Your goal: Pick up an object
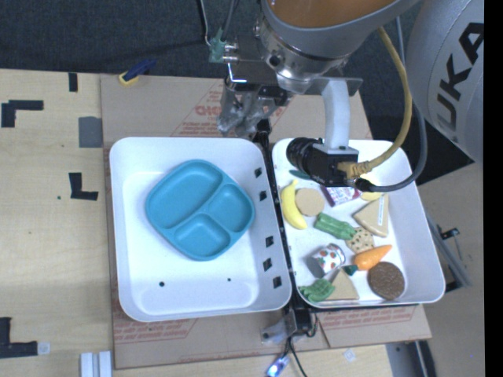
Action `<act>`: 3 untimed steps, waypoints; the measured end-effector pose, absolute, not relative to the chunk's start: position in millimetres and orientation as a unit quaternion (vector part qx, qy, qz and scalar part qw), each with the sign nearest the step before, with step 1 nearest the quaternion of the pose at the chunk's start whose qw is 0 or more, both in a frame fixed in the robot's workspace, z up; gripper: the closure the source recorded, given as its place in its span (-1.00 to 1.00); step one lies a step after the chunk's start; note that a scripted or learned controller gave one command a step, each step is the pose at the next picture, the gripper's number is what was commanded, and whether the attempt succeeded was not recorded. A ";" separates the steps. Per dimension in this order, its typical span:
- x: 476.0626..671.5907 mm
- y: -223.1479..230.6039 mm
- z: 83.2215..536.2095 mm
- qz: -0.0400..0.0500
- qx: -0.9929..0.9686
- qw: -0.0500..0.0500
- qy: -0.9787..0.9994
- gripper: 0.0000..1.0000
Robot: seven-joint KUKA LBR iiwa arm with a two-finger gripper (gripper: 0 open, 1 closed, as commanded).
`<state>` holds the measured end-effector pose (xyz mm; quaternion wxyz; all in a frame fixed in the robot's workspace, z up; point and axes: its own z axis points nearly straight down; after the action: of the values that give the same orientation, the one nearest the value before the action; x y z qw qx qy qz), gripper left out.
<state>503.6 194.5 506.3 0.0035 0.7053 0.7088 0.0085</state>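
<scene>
Arm (354, 6) fills the far right, orange band up top, wrist pointing down over the far end of the seam between the bins. Left bin (130, 210) has a blue tray (200, 209) mid-bin. Right bin (416, 234) has the pickable clutter: banana (292, 206) at its left, green piece (336, 228) beside it, cheese wedge (374, 217), carrot (371, 256), brown disc (387, 280) near right, small white/red item (328, 256).

Gripper (245, 120) hangs high at the far edge of the left bin, nothing between the fingers. Apart or together: cannot tell, too blurred.

Step, as I read it: pre-grasp, no target engaged yet. Next move needs a shift right and nearer over the right bin, then a descent onto an item. Banana or carrot look easiest; the rest is packed close.
</scene>
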 end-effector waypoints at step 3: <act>516.2 228.8 495.7 0.007 0.705 0.002 0.709 1.00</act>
<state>516.2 228.8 495.7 0.0024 0.7054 0.7088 0.0068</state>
